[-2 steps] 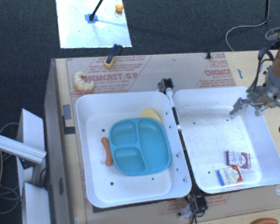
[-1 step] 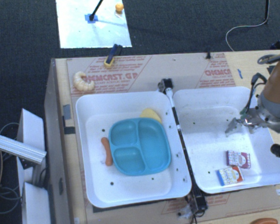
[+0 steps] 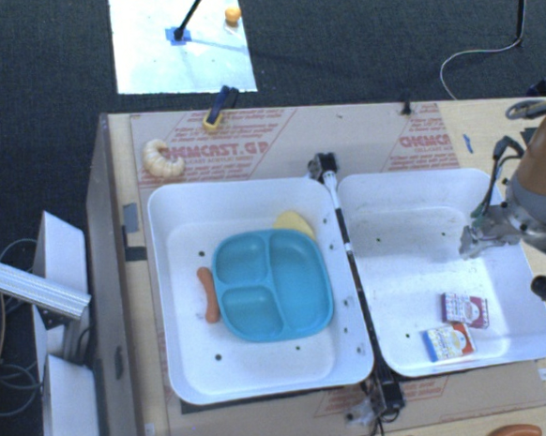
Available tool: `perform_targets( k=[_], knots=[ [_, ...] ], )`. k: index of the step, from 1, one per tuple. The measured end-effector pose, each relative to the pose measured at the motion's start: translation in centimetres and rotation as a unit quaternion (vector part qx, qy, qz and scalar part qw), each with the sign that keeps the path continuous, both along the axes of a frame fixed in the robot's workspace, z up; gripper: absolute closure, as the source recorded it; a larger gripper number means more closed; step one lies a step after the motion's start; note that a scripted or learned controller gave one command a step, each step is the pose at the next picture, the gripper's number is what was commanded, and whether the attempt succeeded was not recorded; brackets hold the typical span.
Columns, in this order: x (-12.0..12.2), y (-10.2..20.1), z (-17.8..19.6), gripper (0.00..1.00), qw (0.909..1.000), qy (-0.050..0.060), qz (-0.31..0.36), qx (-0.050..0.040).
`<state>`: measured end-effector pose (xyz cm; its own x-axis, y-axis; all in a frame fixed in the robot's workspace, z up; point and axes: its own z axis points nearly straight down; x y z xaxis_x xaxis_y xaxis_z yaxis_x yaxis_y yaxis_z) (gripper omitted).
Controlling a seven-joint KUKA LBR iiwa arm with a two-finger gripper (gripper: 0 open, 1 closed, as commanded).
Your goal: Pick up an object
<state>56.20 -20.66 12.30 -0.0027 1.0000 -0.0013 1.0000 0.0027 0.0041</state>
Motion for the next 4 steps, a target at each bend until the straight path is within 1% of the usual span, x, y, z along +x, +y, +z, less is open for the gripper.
perform_targets(
  k=[1,2,3,4],
  knots=[
    [0.0,0.0,0.0,0.0,1.0,0.0,0.0,0.0001],
    [0.1,0.0,1.1,1.0,1.0,-0.001,0.001,-0.0002],
    [0.1,0.0,1.1,0.0,1.0,-0.001,0.001,-0.0001],
    [-1.9,2.4,-3.9,0.0,1.0,0.002,-0.001,0.0006]
  ],
)
